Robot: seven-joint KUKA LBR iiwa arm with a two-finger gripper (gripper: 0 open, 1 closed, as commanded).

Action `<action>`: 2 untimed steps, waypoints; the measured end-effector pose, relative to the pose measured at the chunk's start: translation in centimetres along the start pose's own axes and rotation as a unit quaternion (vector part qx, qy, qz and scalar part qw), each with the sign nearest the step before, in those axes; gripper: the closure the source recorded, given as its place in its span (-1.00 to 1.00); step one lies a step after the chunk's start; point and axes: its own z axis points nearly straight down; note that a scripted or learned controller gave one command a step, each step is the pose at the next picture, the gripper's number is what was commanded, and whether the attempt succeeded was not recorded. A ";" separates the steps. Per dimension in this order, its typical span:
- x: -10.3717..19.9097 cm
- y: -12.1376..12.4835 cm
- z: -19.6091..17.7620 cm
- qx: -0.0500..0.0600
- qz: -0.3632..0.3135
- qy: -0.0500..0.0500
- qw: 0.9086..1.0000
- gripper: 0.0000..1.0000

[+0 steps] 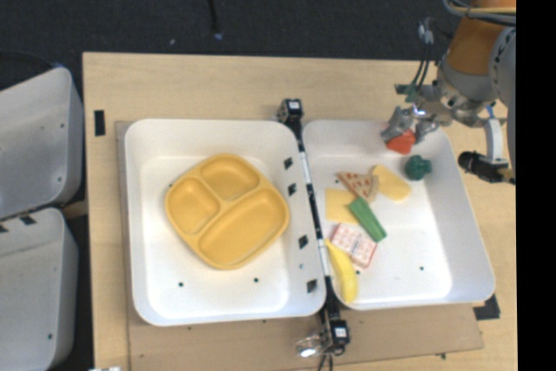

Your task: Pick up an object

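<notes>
A pale wooden worktop [200, 87] carries two shallow white plastic bins side by side. The left bin [143, 187], well to the left of the claw, holds a yellow plastic plate with three compartments [228, 209], lying flat near the bin's middle. The right bin [434, 274] holds a loose cluster of toy foods below and to the left of the claw: a yellow banana-shaped piece [343, 275] against the divider, a small pink-and-white packet [354, 244] touching it, a pale yellow square slab [340, 204], a green stick [367, 219] lying across that slab, a brown patterned wedge [358, 182] and a pale yellow oval piece [393, 184]. A small dark green round object [418, 168] lies just below the claw, apart from it. The claw [405, 135], at the end of the grey arm [473, 65], hangs over the bin's upper right corner, closed upon a small red object [400, 142] seen between its fingers.
</notes>
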 end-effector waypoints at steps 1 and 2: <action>-0.5 -0.3 -6.4 -0.001 0.001 0.000 1.000 1.00; -0.5 -0.2 -8.0 0.001 -0.001 0.000 1.000 1.00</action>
